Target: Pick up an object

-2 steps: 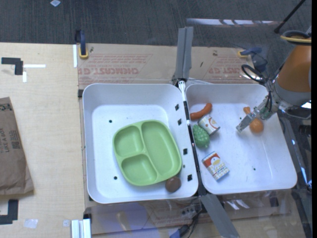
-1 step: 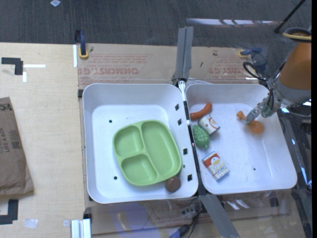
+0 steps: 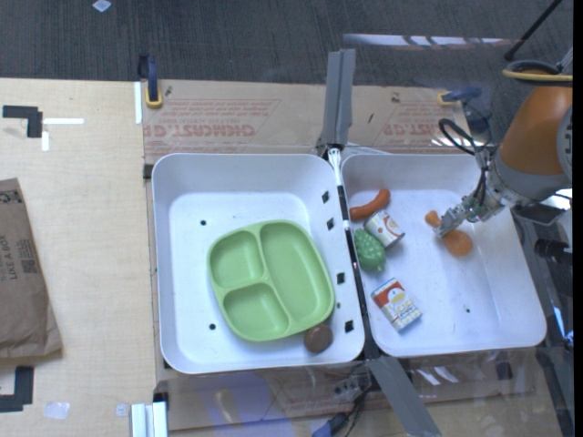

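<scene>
Gripper hovers at orange object, long axis running left-right.

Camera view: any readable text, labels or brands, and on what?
Cardboard sheet behind the bins: red print, appears mirrored, too blurred to read with confidence.
Brown paper bag at left: dark print and a code patch, too small to read.
Small carton and can in the right bin: labels unreadable.
</scene>
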